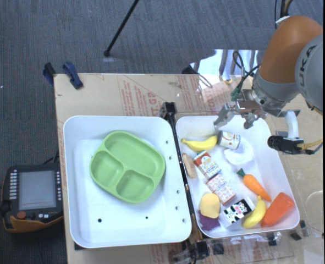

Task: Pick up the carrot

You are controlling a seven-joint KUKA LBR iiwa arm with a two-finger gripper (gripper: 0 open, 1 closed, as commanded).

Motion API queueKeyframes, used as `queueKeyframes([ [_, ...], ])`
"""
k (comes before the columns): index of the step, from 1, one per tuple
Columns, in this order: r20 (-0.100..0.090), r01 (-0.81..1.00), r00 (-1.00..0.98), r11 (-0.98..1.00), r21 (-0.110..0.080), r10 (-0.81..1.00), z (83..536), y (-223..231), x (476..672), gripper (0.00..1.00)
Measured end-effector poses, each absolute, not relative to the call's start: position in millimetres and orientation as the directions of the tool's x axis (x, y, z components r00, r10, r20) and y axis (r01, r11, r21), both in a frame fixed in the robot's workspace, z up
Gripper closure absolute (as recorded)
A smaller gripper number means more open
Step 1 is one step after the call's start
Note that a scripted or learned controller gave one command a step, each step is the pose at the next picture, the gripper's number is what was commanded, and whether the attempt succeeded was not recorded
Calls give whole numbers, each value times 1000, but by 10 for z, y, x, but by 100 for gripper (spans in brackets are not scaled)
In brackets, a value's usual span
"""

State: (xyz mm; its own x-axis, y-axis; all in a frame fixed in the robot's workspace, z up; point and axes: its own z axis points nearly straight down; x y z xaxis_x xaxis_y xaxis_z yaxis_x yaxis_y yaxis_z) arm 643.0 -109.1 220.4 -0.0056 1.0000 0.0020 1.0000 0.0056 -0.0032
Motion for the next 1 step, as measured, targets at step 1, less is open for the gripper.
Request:
queueKeyframes([
  [1, 3, 956, -293, 293, -5, 956, 1399, -1902, 6004, 0],
])
